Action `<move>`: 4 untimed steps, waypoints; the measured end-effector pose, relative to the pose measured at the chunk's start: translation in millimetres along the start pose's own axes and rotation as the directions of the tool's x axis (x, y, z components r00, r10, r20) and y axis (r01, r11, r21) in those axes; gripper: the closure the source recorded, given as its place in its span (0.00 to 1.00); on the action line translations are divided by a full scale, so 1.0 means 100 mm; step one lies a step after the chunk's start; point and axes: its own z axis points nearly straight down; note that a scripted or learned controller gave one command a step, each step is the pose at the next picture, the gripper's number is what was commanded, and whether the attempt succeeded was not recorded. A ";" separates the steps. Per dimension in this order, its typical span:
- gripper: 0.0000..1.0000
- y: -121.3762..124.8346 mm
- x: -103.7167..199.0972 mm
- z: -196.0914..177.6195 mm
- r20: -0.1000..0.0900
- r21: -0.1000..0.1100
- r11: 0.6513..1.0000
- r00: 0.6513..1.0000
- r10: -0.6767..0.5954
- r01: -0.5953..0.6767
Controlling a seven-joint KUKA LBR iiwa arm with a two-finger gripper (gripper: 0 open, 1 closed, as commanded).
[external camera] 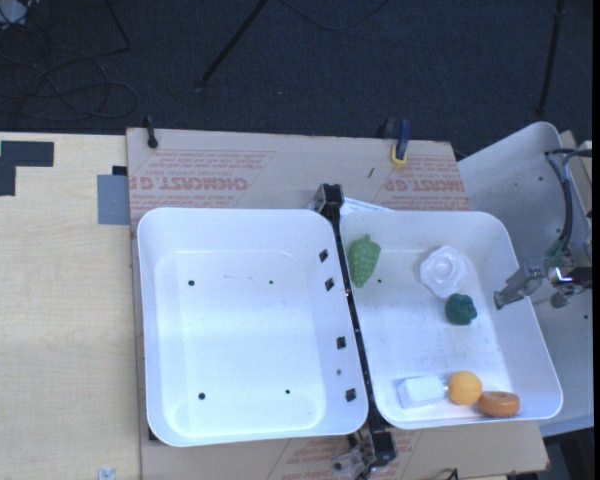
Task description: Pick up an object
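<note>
Gripper [508,296] poised at right bin [525,258] rim, grip state unclear, nothing visibly held. Dark green object [461,309] nearest; approach vertically, avoid white lump [444,270] beside it.

Dark carpet [310,48], pale wooden bench [50,318]

The claw [508,294] sits at the right bin's [525,258] far rim, too small to tell how its fingers stand (the arm behind it runs off the frame's right side). Left of the claw, the pale clump [444,269] is too blurred to identify.
</note>
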 end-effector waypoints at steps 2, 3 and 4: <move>1.00 0.36 0.53 -0.53 -0.001 0.002 1.000 1.000 -0.003 0.003; 1.00 -0.20 0.51 -0.18 -0.002 0.008 1.000 1.000 0.002 -0.002; 1.00 -0.18 0.99 0.31 -0.004 0.007 1.000 1.000 -0.004 0.004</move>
